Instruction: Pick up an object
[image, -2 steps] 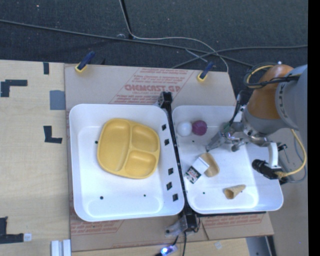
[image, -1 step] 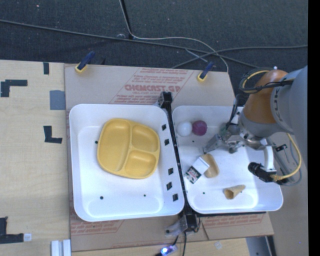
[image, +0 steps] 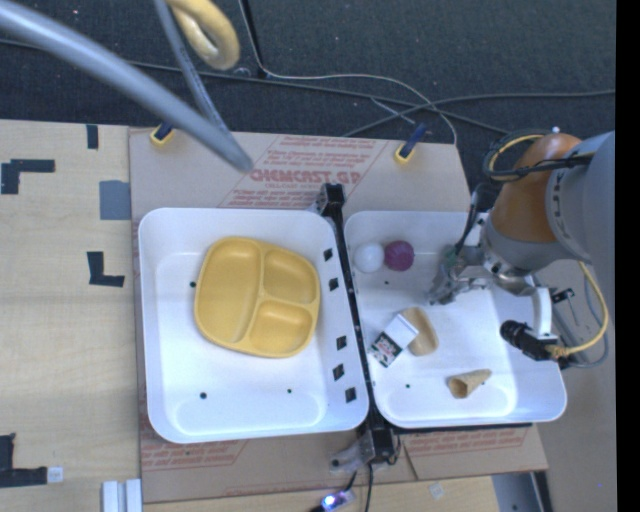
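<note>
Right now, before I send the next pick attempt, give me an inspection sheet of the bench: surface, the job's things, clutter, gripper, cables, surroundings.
Surface: two white bins side by side, left bin and right bin, on a cardboard sheet.
Job's things: right bin holds a white ball beside a purple ball, a small box touching a tan piece, and a tan cone lying alone. Left bin holds a yellow divided plate.
Clutter: nothing seen.
Gripper: gripper low over the right bin's upper part, nothing visibly held; opening unclear.
Cables: thin cables cross the dark floor behind the bench; a yellow cable loops at the arm.
Surroundings: wooden tabletop with black tape marks.
</note>
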